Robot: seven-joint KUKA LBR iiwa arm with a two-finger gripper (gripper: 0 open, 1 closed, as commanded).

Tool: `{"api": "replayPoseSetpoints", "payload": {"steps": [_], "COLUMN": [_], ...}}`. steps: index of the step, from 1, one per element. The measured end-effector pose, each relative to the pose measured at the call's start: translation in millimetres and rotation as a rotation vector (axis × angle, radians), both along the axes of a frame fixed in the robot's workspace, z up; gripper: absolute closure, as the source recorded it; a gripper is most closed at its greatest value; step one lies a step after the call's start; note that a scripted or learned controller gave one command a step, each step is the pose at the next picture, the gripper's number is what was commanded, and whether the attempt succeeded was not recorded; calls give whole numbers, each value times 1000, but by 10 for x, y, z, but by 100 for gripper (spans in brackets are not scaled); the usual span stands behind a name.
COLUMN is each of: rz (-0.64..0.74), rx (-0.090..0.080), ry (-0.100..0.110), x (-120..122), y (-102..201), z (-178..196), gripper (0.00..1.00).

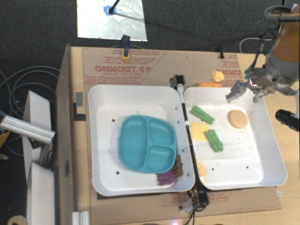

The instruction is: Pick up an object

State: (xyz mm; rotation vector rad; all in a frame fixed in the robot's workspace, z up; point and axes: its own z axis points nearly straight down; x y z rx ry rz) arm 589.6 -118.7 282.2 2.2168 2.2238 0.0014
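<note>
My gripper (246, 95) hangs over the back right corner of the right bin (262, 172), its two fingers spread open with nothing between them. Just in front of it and below lies a round tan piece (238, 119). Further left in that bin are a green piece (202, 115), a second green piece (214, 140), a flat yellow slice (198, 131) and a small yellow bit (200, 168) near the dividing wall. An orange stick (210, 84) rests along the bin's back rim.
The left bin (105, 125) bears a teal divided plate (147, 144), with a purple lump (165, 177) and a brown piece (178, 167) at its front right. A yellow item (218, 75) lies on the cardboard behind the right bin. A black part (287, 118) juts in at far right.
</note>
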Motion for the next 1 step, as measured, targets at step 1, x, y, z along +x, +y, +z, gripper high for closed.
{"api": "replayPoseSetpoints", "payload": {"steps": [1], "rz": [-3], "rx": [3], "ry": [10], "x": [-529], "y": [121], "z": [-928], "gripper": [0]}}
